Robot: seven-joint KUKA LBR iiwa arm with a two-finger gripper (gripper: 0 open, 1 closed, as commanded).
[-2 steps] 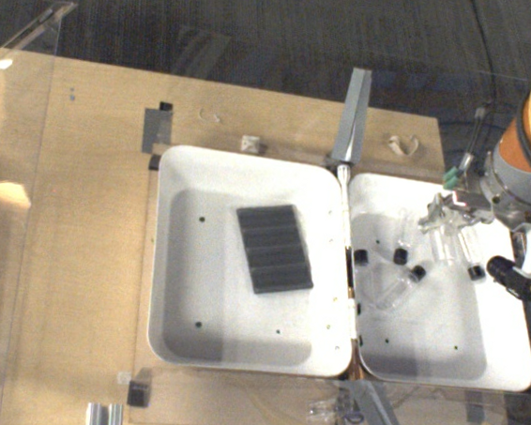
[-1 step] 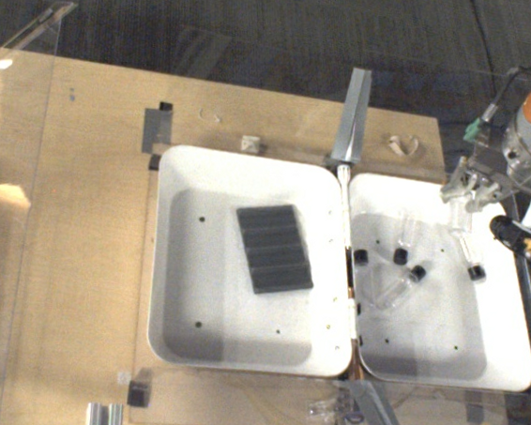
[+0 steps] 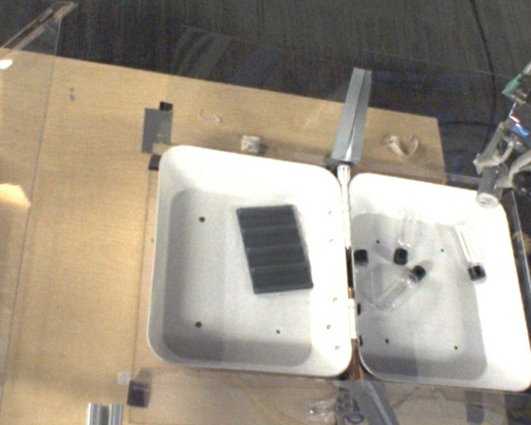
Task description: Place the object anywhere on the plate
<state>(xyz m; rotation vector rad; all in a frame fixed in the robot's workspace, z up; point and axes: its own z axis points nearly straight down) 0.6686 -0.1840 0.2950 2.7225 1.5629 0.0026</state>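
Gripper [image 3: 492, 174] hangs above the far right corner of the right bin [image 3: 513, 374], and I cannot tell its state. Several small clear tubes with black caps [image 3: 400, 256] lie scattered on that bin's floor, just beside one another; one of them is probably the object to move. Left of that bin, the dark ridged plate [image 3: 274, 248] lies flat and bare in the left bin [image 3: 168, 329], likely awaiting the drop.

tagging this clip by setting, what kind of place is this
Most likely a robotics lab bench. Two white bins sit side by side on a wooden table: the left bin holds a dark ridged plate, the right bin small clear tubes with black caps. The gripper hangs at the right bin's corner.
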